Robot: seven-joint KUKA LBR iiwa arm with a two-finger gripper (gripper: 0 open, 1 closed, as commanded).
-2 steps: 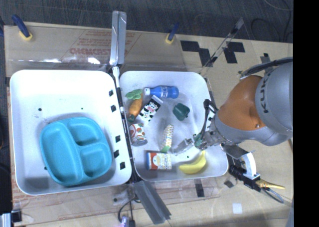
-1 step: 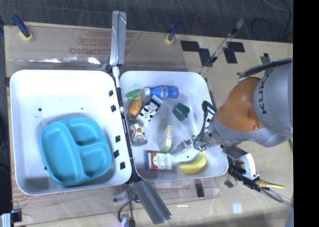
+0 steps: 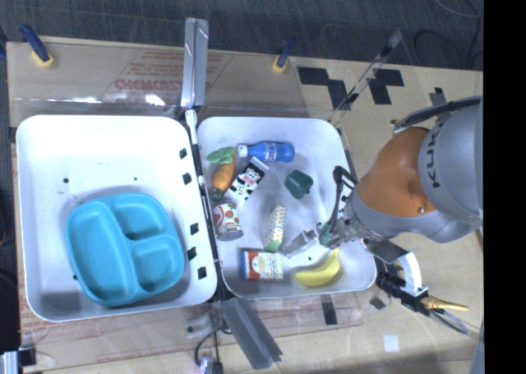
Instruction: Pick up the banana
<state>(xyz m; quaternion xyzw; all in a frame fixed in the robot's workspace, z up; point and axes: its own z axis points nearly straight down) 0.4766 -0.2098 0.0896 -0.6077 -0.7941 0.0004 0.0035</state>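
bins: two white, side by side on counter (image 3: 271,76); left bin (image 3: 41,200) holds one blue divided tray (image 3: 127,247)
banana (image 3: 320,271): one, yellow, right bin (image 3: 329,134), near-right corner, close to the rim
claw (image 3: 329,235): just above banana, apart from it; open or closed, cannot tell
neighbours: juice carton (image 3: 263,265) just left of banana, wrapper (image 3: 276,227) beyond it
others: blue bottle (image 3: 267,151), green cup (image 3: 298,182), carrot (image 3: 222,177), small can (image 3: 227,221), farther from banana

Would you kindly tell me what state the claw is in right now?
Claw: over the right bin, just above the banana; open or shut cannot be told, and nothing is seen held.
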